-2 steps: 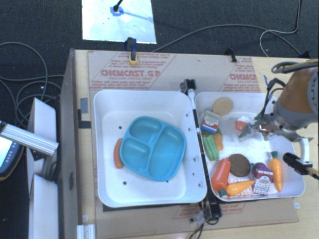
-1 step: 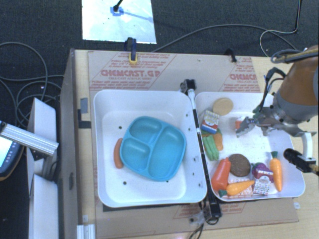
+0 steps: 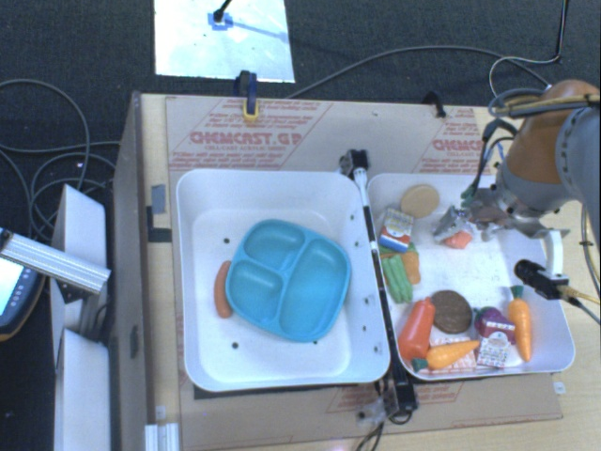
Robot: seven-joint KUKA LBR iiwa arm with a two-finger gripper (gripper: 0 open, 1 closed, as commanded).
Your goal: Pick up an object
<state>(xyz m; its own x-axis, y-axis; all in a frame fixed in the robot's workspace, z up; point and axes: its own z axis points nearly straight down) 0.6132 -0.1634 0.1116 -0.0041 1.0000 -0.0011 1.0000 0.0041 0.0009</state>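
A cardboard-covered bench stands on dark carpet, cables trailing around it. The left bin holds a blue divided plate and a sausage. Over the right bin's far side, the gripper sits low above a small orange-red piece, seemingly touching it; whether its jaws are spread cannot be told. Carrots, a bun and a patty lie nearby.

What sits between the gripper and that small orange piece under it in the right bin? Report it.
Nothing visible does. The gripper is low in the right bin, right at the small orange piece. The nearest neighbours, the tan round disc and a small carton, lie off to the side.
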